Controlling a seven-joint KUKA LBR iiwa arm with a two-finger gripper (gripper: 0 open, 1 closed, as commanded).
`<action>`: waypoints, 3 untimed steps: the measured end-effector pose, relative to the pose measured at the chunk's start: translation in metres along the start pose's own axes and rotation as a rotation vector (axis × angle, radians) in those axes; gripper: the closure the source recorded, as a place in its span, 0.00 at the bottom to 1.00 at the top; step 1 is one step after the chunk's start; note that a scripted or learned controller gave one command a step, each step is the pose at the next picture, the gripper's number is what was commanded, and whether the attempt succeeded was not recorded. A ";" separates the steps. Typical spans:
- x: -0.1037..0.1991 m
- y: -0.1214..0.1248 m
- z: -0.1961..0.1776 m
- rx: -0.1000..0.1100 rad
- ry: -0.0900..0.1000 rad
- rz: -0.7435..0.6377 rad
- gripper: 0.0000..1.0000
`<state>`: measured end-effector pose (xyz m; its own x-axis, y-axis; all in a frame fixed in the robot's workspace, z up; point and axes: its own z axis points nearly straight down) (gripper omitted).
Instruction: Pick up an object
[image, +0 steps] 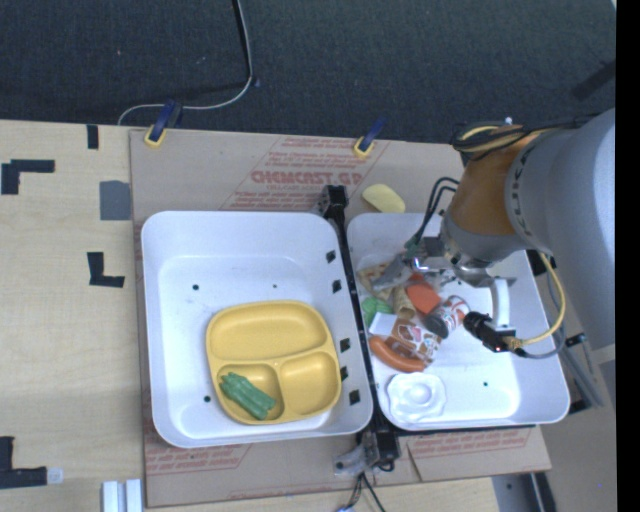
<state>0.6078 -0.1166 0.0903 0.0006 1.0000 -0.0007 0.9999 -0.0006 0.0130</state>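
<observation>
Jaws (432, 268) low over toy pile (412, 318), right bin (500, 400).

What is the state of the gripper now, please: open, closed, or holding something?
Gripper: cannot be told. It is low in the right bin, among the pile of small objects.

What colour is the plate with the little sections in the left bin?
Yellow. The divided plate shows plainly in the camera view, with a green thing lying in one compartment.
</observation>
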 end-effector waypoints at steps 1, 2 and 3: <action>0.002 0.002 -0.011 -0.003 0.003 -0.003 1.00; 0.002 0.001 -0.009 0.001 0.004 -0.002 0.00; -0.001 -0.042 0.005 0.011 -0.001 -0.001 0.00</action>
<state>0.5661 -0.1172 0.0849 -0.0005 1.0000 -0.0020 1.0000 0.0005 0.0019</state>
